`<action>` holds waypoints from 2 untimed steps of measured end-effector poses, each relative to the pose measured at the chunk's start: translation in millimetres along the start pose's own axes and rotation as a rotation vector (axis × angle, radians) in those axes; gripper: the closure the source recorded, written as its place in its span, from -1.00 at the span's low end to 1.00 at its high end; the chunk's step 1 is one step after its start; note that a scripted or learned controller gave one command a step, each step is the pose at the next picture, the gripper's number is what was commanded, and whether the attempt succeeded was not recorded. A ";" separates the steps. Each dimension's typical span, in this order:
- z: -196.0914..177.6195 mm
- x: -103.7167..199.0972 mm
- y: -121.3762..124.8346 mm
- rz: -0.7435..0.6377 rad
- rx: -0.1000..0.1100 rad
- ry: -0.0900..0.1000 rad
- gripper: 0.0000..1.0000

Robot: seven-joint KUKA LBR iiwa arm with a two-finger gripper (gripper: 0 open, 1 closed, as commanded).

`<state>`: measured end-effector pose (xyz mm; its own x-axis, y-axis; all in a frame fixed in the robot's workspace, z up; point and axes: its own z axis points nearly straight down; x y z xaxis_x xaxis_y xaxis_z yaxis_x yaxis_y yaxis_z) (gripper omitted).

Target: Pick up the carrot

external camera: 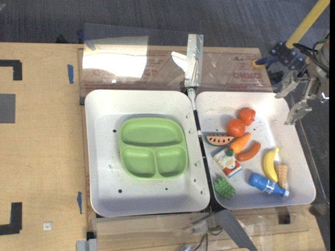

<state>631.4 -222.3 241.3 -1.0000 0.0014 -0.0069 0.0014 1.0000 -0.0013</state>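
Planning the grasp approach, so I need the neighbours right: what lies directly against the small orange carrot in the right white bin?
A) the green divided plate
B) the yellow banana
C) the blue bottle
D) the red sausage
D: the small orange carrot lies side by side with the red sausage, which touches its lower right flank, in the right white bin.

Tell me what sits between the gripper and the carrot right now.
In the camera view, one red tomato lies roughly on the line from the gripper to the carrot; the rest is bare white right bin floor.
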 end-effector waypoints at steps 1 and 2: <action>138.6 29.7 53.8 0.044 0.001 -0.004 -1.00; 150.4 64.4 127.6 -0.002 -0.002 -0.005 -1.00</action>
<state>568.2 -94.8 90.3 -0.9999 -0.0005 -0.0123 -0.0005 1.0000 0.0011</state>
